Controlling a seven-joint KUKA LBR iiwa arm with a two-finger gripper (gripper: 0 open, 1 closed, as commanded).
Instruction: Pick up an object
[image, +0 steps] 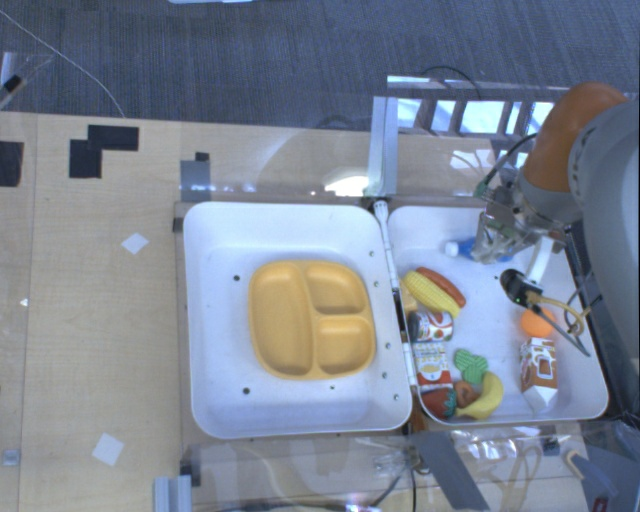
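My gripper (492, 246) hangs low over the back of the right bin (590, 400), with the grey arm and its orange band above it at the right. A small white and blue bottle (456, 248) lies just left of the gripper. In front of it lie a yellow corn cob (427, 293) and a red sausage (447, 284). Nearer the front are a small can (433, 326), a red and white carton (431, 362), a green broccoli piece (470, 362) and a banana (488, 397). An orange (536, 324) and an orange and white carton (538, 368) lie at the right.
The left bin (215, 300) holds a yellow divided plate (310, 318). A metal frame (385, 140) stands behind the right bin. Black patches (100, 148) mark the wooden bench at the far left.
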